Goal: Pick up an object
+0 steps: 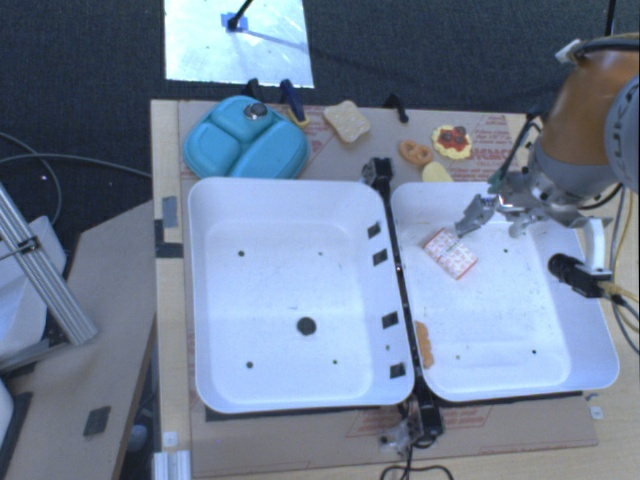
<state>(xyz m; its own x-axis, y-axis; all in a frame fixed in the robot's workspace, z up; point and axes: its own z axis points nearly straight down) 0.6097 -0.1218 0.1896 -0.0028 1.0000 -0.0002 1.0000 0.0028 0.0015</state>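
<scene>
A pink and white checkered block (450, 254) lies flat in the upper left part of the right bin (500, 368). My gripper (494, 224) hangs over that bin's back edge, just up and right of the block and apart from it. Its two fingers stand spread, open, with nothing between them. A small orange piece (423, 344) rests against the right bin's left wall. On the floor of the left bin (230, 268) lies a small dark disc (306, 325).
Behind the bins lie a blue divided dish (245, 140), a toast slice (347, 121), an orange pretzel shape (414, 151), a small toy pizza (452, 140) and a yellow piece (436, 173). A black fitting (572, 268) overhangs the right bin's right rim.
</scene>
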